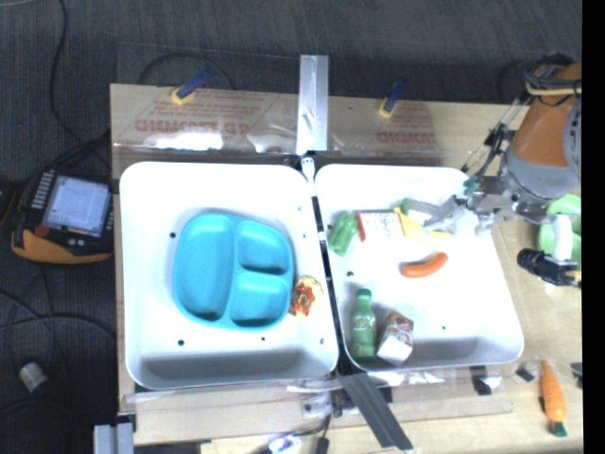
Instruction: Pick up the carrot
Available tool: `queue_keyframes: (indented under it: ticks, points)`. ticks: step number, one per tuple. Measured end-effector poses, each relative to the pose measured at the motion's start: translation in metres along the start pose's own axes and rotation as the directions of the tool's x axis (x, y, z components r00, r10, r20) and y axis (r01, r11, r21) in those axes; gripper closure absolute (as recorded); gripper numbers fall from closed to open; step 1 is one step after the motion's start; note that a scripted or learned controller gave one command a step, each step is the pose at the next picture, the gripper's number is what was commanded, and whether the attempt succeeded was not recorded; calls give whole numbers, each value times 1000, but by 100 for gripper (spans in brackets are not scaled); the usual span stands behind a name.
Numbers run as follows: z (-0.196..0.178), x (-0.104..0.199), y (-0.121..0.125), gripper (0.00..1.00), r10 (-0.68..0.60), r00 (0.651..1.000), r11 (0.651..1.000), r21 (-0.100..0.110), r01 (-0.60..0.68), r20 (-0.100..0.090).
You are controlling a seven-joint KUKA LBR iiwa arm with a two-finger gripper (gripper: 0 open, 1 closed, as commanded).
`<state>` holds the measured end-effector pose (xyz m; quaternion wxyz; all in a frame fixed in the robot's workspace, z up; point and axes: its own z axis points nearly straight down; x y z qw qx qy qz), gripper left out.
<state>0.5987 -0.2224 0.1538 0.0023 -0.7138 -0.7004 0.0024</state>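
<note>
An orange, slightly curved carrot-like piece [423,266] lies in the middle of the right bin [492,291]. A second orange carrot shape with a green end [553,402] lies on the bench outside that bin, at the lower right. My gripper [452,213] hangs over the right bin's upper right part, just right of a yellow item [412,223]. It is above and to the right of the orange piece in the bin and is not touching it. The grey arm with its orange band [544,135] reaches in from the right.
The right bin also holds a green pepper [342,233], a white and red box [378,225], a green bottle [363,322] and a small carton [395,337]. In the left bin [151,339] sit a blue divided plate [234,268] and a small red-yellow item [304,296].
</note>
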Motion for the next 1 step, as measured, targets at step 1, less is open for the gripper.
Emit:
queue_keyframes:
  ticks: [1]
  points:
    - [18,4,2,0,-21,1000,1000,1,21,2]
